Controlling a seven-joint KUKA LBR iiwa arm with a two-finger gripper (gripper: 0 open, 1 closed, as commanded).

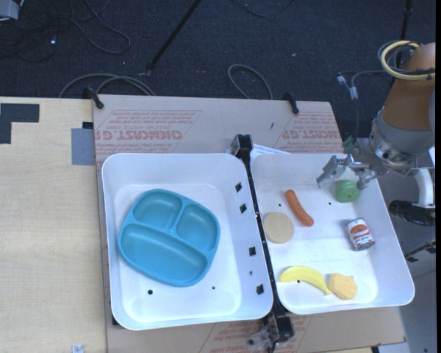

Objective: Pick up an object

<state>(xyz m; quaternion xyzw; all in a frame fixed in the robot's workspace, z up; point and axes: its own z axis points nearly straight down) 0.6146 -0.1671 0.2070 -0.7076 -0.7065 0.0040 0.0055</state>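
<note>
With the gripper (347, 173) hanging at the right bin's (397, 285) far right edge, fingers (329, 173) spread above the green ball (346, 191), you should lower straight down until both straddle it, then close slowly so it cannot roll away.

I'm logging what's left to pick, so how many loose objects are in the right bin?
6: green ball by the gripper, carrot and tan disc mid-bin, can at right, banana and yellow lump near the front. The arm may hide more.
</note>
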